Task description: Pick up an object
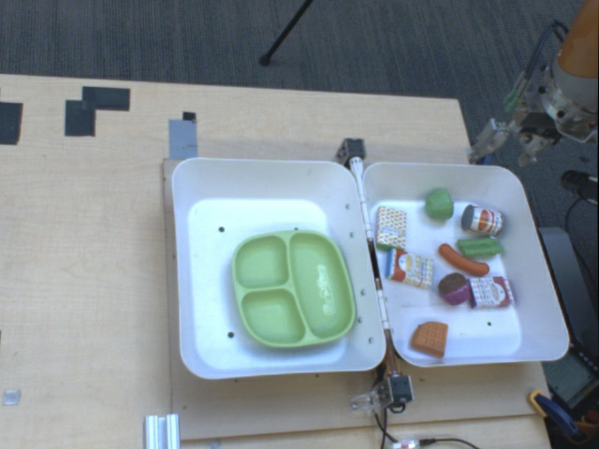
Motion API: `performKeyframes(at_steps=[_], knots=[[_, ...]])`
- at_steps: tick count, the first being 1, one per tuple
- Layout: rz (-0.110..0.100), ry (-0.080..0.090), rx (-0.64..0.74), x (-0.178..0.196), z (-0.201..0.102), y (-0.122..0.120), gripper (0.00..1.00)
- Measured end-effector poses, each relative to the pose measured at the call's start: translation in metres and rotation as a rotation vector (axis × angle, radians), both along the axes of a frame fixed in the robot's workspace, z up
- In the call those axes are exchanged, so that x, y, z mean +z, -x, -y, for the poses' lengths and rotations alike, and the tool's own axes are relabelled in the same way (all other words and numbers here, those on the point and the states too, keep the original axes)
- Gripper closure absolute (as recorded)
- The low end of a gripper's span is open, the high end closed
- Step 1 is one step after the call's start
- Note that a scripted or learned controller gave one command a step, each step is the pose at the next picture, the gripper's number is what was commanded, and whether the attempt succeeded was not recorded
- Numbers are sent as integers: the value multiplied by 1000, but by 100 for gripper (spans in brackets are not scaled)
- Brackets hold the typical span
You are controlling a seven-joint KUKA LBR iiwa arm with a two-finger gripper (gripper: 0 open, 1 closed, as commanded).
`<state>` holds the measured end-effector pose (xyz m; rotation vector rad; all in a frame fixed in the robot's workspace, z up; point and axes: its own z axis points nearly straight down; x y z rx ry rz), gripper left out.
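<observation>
My gripper (508,146) hangs just beyond the far right corner of the right bin (538,251), above the bench and outside the bin. Its two fingers stand apart, open, with nothing between them. Inside the right bin lie several small food toys: a green ball (439,203), a small can (481,220), a green pod (479,247), a red sausage (463,259), a purple piece (455,289), a white and red packet (492,293), a waffle-print packet (391,224), a red and white carton (412,269) and an orange slice (430,339).
The left bin (201,251) holds a light green plate (294,288) with three compartments. A hinge ridge (368,241) divides the two bins. Black tape marks (94,108) sit at the far left of the wooden bench. Cables run along the bench's near edge (393,410).
</observation>
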<state>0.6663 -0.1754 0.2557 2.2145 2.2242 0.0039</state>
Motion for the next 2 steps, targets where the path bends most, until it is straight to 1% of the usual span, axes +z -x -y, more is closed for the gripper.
performKeyframes(at_steps=[1, 2], knots=[[-2, 1, -2, -40, 31, 87, 0], [0, -1, 0, -162, 30, 154, 0]])
